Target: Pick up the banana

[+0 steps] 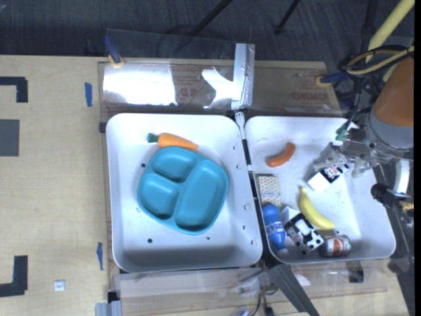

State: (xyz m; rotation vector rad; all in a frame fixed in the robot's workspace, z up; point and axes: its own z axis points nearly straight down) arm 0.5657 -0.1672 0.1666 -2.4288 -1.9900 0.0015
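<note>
Right, biggest first: the two shallow white plastic bins sit side by side, left bin (pixel 125 176) and right bin (pixel 375 236). Landmark for everything below is the long curved yellow banana (pixel 314 209), which lies in the middle of the right bin, free of the arm. The grey arm with orange band (pixel 395 104) comes in above and right of the banana. The blue three-compartment plastic tray (pixel 184 188) is well left of it, in the left bin, with an orange carrot (pixel 176 141) at the tray's top edge. A blue bottle (pixel 273 224) is just left of the banana's lower end, a red-orange sausage (pixel 281 154) above it, a small red can (pixel 337 245) just below it.

The gripper (pixel 332 166) hangs just above the banana's upper tip, over a small white-and-black block. Can't tell how far the claw is spread or whether it has anything.

Step, as I read it: approach, no grasp on the banana yet. Next move calls for shifting down-left over the banana's midsection, aligning across its narrow width, then descending.
</note>
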